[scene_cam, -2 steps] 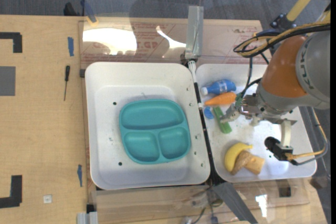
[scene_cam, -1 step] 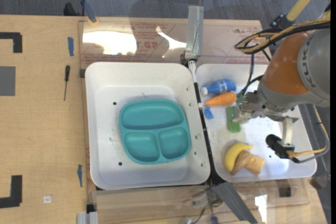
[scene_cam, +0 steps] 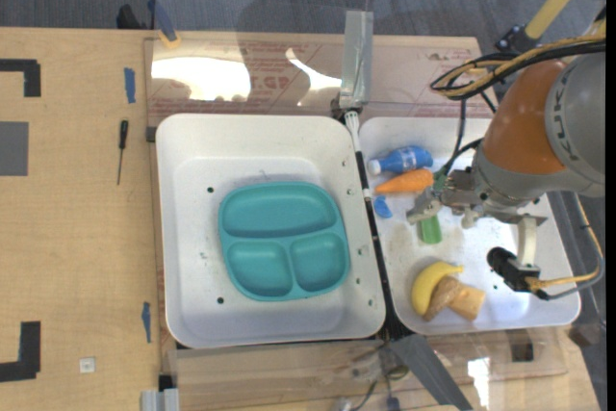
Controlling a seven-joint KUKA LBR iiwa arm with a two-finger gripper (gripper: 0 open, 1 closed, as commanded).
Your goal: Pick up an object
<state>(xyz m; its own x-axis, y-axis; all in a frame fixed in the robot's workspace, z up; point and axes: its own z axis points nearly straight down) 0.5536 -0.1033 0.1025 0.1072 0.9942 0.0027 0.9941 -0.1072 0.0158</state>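
In the right bin lie a blue bottle, an orange carrot, a small green piece, a yellow banana and a tan bread piece.

A pale wooden worktop is carrying two shallow white bins side by side, their inner rims touching. The left bin is sitting near the middle, the right bin beside it. A thin dark tool is lying left of the bins, near blue tape.
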